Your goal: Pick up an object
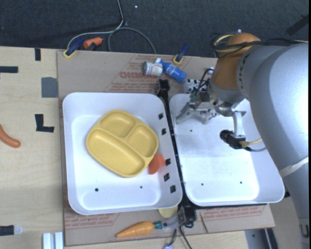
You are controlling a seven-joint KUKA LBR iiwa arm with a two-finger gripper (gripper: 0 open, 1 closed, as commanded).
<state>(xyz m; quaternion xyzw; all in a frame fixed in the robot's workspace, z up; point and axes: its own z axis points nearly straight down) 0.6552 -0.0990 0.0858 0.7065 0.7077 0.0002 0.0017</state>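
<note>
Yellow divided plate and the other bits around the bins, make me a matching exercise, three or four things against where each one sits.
Things:
1. yellow divided plate
2. carrot
3. sausage
4. end effector

Places:
A. on the bench far left of the bins
B. in the left bin
C. over the right bin's far left corner
D. on the cardboard in front of the left bin

Pairs: 1-B, 2-D, 3-A, 4-C
</note>
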